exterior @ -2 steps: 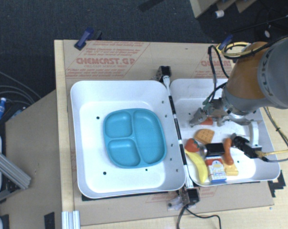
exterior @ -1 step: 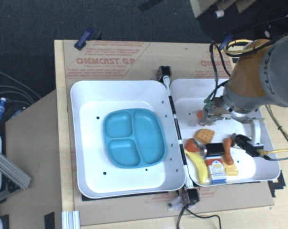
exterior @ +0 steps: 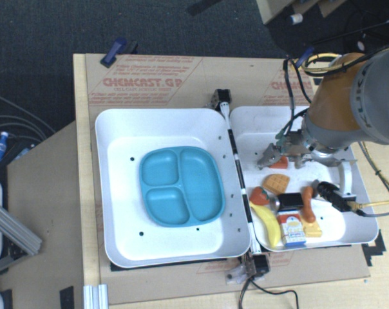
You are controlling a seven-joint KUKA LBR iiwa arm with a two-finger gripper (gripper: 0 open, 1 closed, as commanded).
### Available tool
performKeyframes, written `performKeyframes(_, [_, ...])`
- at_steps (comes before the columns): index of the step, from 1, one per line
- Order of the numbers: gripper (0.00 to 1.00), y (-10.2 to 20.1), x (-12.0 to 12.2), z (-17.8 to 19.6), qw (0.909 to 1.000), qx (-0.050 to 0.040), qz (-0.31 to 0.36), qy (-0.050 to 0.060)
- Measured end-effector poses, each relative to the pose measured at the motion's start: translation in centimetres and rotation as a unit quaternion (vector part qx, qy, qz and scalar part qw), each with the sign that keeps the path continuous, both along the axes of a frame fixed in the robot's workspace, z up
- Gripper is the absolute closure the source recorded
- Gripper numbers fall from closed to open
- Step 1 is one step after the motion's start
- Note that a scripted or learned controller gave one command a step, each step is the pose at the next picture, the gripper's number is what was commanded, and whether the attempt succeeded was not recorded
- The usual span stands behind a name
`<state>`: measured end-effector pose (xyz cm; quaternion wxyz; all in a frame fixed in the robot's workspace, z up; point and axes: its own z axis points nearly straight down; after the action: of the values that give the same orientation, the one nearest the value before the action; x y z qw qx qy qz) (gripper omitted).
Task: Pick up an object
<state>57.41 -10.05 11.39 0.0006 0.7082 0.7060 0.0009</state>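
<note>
Here the arm (exterior: 349, 102) is reaching in from the bench's right edge and hanging over the right bin (exterior: 259, 118), with its fingers (exterior: 279, 158) hovering above that bin's bare middle floor. Whether those fingers are spread or closed cannot be told; the metal parts there are too small and blurred, and nothing is showing between them.

The pickable things are lying in a cluster toward the bench's near edge, just beyond the fingers: a waffle-like orange piece (exterior: 275, 183) is sitting closest, almost directly nearward of them, with a red item (exterior: 260, 197) beside it. A banana (exterior: 270, 225) is stretching its long axis from the divider toward the near right, touching a small carton (exterior: 293, 230). An orange stick (exterior: 308, 205) and a black object (exterior: 288, 201) are crowding between.

The left bin (exterior: 111, 185) is holding 1 blue divided plate (exterior: 181, 185), well apart from the arm.

Judging from this, the waffle piece is looking like the nearest target, needing a short shift nearward and a descent.
</note>
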Motion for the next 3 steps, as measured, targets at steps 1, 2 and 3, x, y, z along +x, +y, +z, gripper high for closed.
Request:
performKeyframes(1, [1.00,0.0,0.0,1.0,1.0000,-0.0001,0.000,-0.001])
performKeyframes(2, [0.00,0.0,0.0,1.0,1.0000,0.0000,0.000,-0.001])
performKeyframes(3, [0.00,0.6,6.9,-2.9,1.0000,-0.0002,0.002,0.001])
